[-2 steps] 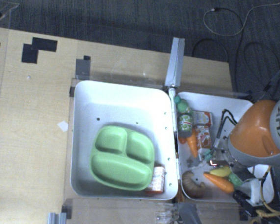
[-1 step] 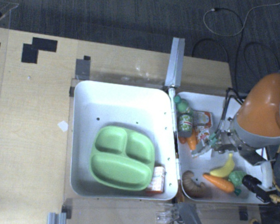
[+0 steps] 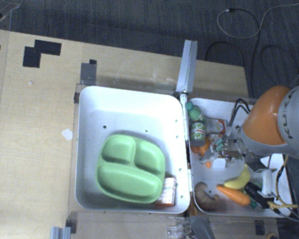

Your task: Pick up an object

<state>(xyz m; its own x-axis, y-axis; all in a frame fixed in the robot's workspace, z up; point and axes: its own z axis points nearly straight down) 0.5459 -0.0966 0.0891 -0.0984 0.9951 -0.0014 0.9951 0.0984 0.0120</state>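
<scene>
Jaws state unclear, low over right-centre clutter; carrot (image 3: pixel 233 195) at lower right: light, stiff, best pinched mid-length.

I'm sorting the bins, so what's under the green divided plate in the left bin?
A small box pokes out from beneath the green plate's right edge, on the left bin floor. Anything else under the plate is covered.

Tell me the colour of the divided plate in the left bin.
Light green; the divided plate shows plainly in the camera view.

One fixed camera above the bench (image 3: pixel 27 131), looking down at a slant, both white bins (image 3: pixel 86 152) in frame
</scene>
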